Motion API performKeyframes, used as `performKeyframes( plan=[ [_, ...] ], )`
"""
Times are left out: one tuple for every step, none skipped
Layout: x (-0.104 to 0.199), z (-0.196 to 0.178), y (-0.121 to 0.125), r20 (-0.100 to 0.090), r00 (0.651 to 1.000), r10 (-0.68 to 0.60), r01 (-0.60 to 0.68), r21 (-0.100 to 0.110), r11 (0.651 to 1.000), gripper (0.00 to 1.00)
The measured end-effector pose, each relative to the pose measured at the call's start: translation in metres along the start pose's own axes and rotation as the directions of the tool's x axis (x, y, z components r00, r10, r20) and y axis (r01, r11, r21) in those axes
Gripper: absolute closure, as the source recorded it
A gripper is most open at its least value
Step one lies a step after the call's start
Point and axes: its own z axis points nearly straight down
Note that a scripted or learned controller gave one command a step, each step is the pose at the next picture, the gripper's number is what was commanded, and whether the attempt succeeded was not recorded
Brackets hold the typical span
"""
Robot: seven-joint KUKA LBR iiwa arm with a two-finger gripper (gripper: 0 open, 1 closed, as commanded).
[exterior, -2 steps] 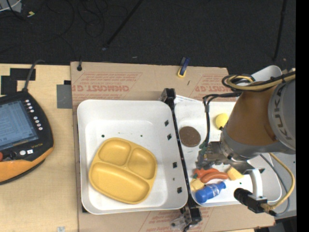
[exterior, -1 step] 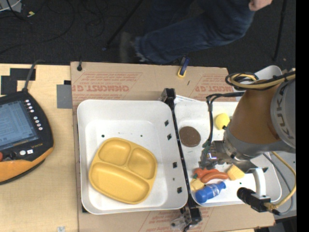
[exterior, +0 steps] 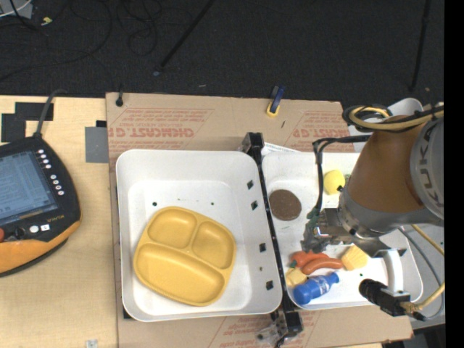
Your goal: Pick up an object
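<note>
The right bin [exterior: 293, 167] holds several small things. A brown disc [exterior: 285, 204] lies near its left wall and a yellow ball [exterior: 333, 181] sits farther back. Toward the front lie a red-orange sausage-shaped piece [exterior: 313, 261], a yellow block [exterior: 354, 257], a small pale yellow piece [exterior: 295, 276] and a blue bottle-like toy [exterior: 315, 288]. My gripper [exterior: 319, 232] reaches down from the orange-banded wrist over the middle of this bin, just behind the red-orange piece. A bit of green [exterior: 312, 214] shows at its left side. The wrist hides what lies under it.
The left bin [exterior: 145, 172] bears a yellow divided plate [exterior: 185, 254]. A black divider [exterior: 262, 230] runs between the bins. A teach pendant [exterior: 29, 201] rests on the bench at far left. Cardboard [exterior: 188, 122] lies behind the bins.
</note>
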Motion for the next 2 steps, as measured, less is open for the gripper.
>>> performKeyframes(
  plan=[
    [0.052,-0.067,0.000,0.001,1.000,-0.011,0.011,-0.012,1.000,1.00],
    [0.112,-0.209,-0.001,-0.002,1.000,-0.015,0.015,-0.023,1.000,1.00]
  ],
)
